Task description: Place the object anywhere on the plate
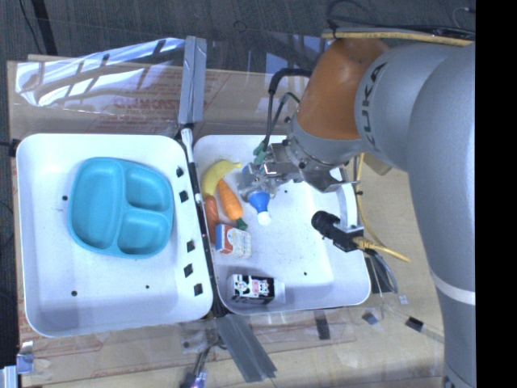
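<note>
A light blue divided plate [121, 207] lies in the left white bin [48, 297]. In the right bin [323, 281], along its left wall, lie a yellow banana [216, 173], an orange carrot [229, 200] and a red piece [212, 211]. A small bottle with a blue cap [259, 204] lies just right of the carrot. My gripper [261, 176] hangs low over the right bin's upper left part, directly above the bottle and beside the banana and carrot. Its tip is dark and cluttered against the toys.
A small red-and-white carton [233, 239] lies below the carrot, and a black-and-white box [253, 287] sits at the right bin's front edge. The big grey and orange arm [380, 95] covers the bin's upper right. A black part [333, 227] juts out below the wrist.
</note>
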Motion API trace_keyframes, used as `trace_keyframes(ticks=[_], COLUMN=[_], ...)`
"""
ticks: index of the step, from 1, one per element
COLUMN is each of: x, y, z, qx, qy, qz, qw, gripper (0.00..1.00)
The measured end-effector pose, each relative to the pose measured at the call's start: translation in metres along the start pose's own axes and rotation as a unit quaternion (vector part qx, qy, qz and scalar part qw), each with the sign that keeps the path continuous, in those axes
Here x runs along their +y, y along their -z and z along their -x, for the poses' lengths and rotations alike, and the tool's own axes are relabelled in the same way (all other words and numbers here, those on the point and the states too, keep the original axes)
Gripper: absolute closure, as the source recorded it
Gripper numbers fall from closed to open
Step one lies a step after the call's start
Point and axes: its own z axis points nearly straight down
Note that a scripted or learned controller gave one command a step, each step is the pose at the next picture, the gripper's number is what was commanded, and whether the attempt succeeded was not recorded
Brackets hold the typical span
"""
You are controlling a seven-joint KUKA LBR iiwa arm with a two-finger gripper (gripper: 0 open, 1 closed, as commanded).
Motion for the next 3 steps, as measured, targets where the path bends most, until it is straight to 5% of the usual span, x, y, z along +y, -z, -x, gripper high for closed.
trace_keyframes(ticks=[1,2,3], x=[0.067,0.049,0.049], y=[-0.036,-0.036,-0.036], z=[-0.062,-0.124,-0.124], qx=[0.000,0.000,0.000], qy=[0.004,-0.013,-0.013], qz=[-0.002,-0.002,-0.002], qw=[1.0000,0.9999,0.9999], gripper=[1.00,1.00,0.00])
